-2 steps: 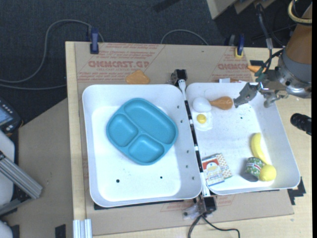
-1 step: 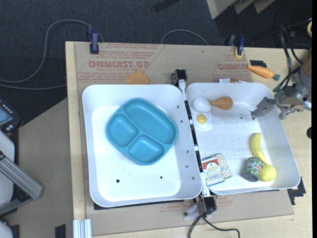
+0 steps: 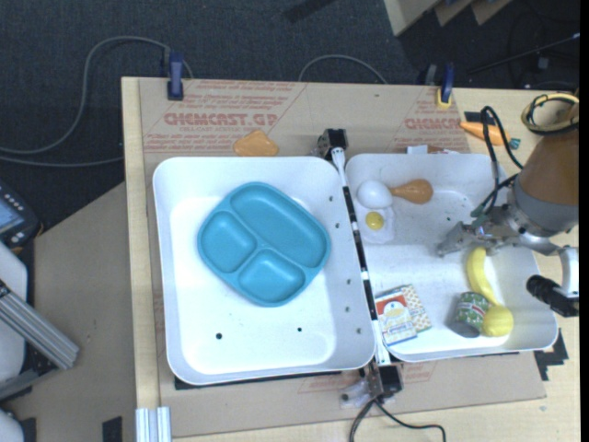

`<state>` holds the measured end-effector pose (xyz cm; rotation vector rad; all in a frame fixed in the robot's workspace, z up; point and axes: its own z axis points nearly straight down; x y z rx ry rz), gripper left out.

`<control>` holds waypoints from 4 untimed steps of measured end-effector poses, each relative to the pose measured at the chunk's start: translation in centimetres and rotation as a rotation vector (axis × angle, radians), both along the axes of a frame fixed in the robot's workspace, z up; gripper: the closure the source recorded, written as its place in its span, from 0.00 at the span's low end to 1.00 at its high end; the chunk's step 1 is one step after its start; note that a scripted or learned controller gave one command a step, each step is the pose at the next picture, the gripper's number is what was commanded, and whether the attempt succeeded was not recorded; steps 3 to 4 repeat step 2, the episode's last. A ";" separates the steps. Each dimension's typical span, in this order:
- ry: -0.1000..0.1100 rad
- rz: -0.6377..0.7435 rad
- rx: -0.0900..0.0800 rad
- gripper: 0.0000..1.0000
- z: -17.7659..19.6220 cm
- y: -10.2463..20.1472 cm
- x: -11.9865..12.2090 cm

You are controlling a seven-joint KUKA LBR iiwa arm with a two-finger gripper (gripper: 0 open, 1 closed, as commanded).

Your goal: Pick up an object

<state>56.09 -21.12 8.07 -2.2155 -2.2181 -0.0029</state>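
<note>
White right bin (image 3: 433,346): nearest edge held a printed card packet (image 3: 402,314), a green-patterned can (image 3: 470,311) touching a lemon (image 3: 498,321). Banana (image 3: 478,273) just beyond. Gripper (image 3: 465,240) low over bin floor beside the banana's far end; spread not discernible. Farther: fried egg toy (image 3: 374,206), chicken drumstick (image 3: 411,191). Left bin (image 3: 189,247) carried a blue divided plate (image 3: 263,243).

A divided plate (image 3: 263,242) lies in the left bin (image 3: 184,320). The right bin (image 3: 419,162) holds a banana (image 3: 478,274) right, a card (image 3: 401,314) near-left.
</note>
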 end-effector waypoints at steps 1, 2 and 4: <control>-0.006 -0.001 -0.006 1.00 1.5 -0.1 0.1; 0.000 0.007 0.000 1.00 0.3 9.7 -0.2; 0.000 0.007 0.000 1.00 0.3 9.7 -0.2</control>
